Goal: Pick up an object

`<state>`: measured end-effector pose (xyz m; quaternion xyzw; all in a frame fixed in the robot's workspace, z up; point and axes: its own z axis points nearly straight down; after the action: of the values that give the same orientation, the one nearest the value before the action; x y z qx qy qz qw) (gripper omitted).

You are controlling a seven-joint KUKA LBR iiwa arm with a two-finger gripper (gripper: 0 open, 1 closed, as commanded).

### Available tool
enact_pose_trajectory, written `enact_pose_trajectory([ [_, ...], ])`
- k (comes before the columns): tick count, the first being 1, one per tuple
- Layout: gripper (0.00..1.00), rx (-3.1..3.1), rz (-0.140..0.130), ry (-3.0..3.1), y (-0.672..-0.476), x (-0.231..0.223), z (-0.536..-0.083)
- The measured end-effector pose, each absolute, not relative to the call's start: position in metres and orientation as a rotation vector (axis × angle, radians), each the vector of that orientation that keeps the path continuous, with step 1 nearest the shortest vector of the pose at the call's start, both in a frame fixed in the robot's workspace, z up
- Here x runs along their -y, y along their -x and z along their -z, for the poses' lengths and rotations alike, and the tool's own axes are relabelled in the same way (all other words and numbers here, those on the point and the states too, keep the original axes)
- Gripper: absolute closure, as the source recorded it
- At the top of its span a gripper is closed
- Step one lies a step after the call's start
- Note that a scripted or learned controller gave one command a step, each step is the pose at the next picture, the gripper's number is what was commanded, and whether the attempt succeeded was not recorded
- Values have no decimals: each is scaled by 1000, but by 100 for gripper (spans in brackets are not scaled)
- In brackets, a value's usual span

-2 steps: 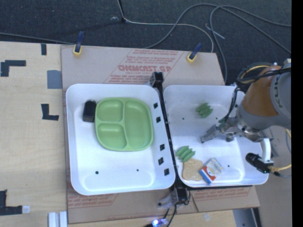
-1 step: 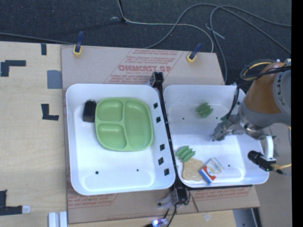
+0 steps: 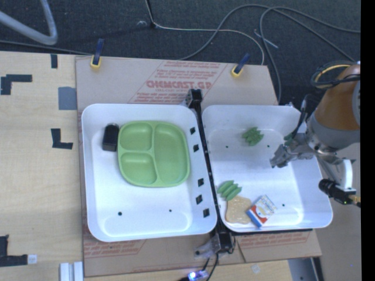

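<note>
My gripper [image 3: 280, 158] hangs over the right side of the right bin [image 3: 304, 215], reaching in from the right edge. A small green leafy piece [image 3: 252, 136] lies to its upper left, well apart from it. At the bin's front left lie a green pod-like item [image 3: 229, 188], a tan cookie-shaped piece [image 3: 237, 210] and a small white, red and blue packet [image 3: 260, 209]. Nothing shows between the fingers.
The left bin [image 3: 105, 215] holds a green divided plate [image 3: 154, 153] and a small black block [image 3: 110, 137] at the plate's left. A black divider [image 3: 202, 157] joins the bins. Cables run across the dark floor behind the bench.
</note>
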<state>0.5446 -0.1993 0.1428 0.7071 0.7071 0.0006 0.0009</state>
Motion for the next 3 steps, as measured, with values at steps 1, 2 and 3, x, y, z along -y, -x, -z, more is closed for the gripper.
enact_pose_trajectory([
  [1,100,-2221,-2,-2219,-540,201,-186],
  [2,100,-2222,-3,-2216,-549,198,-232],
  [3,100,-2228,1,-2217,-563,153,-225],
])
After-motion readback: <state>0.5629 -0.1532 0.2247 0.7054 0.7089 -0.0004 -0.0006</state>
